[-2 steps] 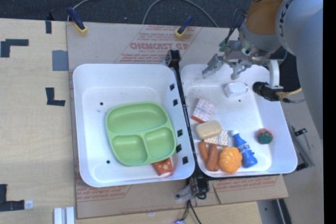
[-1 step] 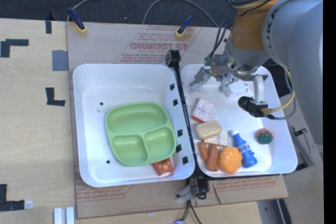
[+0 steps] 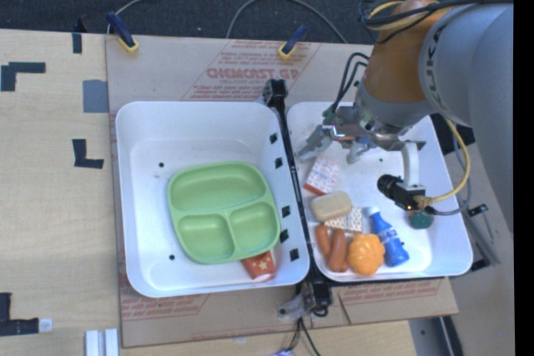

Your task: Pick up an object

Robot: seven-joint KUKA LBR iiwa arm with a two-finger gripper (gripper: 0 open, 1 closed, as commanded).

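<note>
Nearest the camera in the right bin (image 3: 450,263) lie an orange toy (image 3: 365,254), two carrots (image 3: 332,248) and a blue bottle (image 3: 388,236). A red box (image 3: 260,264) sits in the left bin (image 3: 142,179), touching the near edge of the green tray (image 3: 223,210). A little farther back is a tan block (image 3: 331,205), and behind it a small packet (image 3: 323,175). The gripper (image 3: 338,143) hangs over the far part of the right bin with its fingers spread apart and nothing between them. The packet is the closest thing, just near and a bit left of the fingers. Its long side runs near to far.
</note>
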